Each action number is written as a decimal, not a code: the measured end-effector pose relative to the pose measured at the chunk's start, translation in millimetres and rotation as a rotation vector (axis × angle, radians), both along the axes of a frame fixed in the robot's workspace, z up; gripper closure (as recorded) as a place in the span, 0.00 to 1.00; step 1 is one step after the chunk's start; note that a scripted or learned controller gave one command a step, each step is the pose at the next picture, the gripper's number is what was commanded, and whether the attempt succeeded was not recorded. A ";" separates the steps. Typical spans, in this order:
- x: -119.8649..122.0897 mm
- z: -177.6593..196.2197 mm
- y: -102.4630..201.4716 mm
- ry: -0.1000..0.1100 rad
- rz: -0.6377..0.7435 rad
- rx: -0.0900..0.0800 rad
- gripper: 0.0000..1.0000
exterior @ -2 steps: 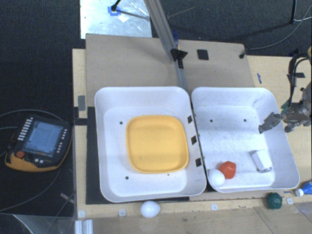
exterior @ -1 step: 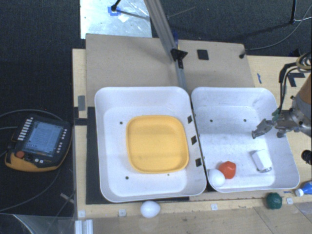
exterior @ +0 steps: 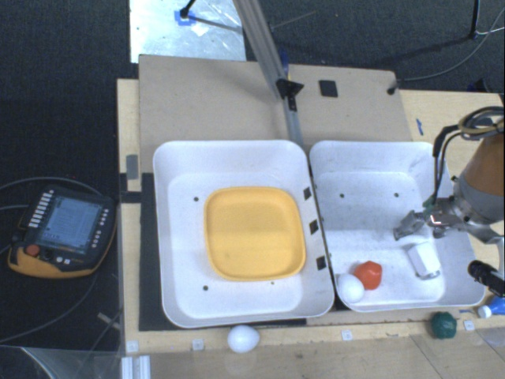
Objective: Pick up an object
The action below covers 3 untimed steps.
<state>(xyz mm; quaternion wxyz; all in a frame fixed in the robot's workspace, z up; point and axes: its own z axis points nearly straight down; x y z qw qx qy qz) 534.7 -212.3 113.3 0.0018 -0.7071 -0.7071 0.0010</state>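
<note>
- End effector (exterior: 416, 226) is seen low over the right bin (exterior: 371, 181); its grip state cannot be told.
- A white cylinder (exterior: 424, 259) lies just beside it.
- An orange object (exterior: 368, 274) and white ball (exterior: 350, 288) are touching near the front wall.
- A yellow plate (exterior: 255, 232) sits in the left bin (exterior: 177, 235).

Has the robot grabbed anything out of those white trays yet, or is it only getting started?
Nothing looks picked up yet. The gripper sits low over the right bin, near a white object, with nothing visibly between its fingers. The orange object and white ball lie at that bin's front edge. Closing on something and lifting it remains.
</note>
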 end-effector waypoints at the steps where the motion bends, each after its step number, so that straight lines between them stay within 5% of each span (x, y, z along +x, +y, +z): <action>1: -0.1 -23.9 0.2 -0.003 0.000 -0.001 0.00; 2: 0.6 -12.2 -0.2 -0.006 0.000 -0.002 1.00; 3: 9.4 47.8 -0.7 -0.010 0.001 -0.003 1.00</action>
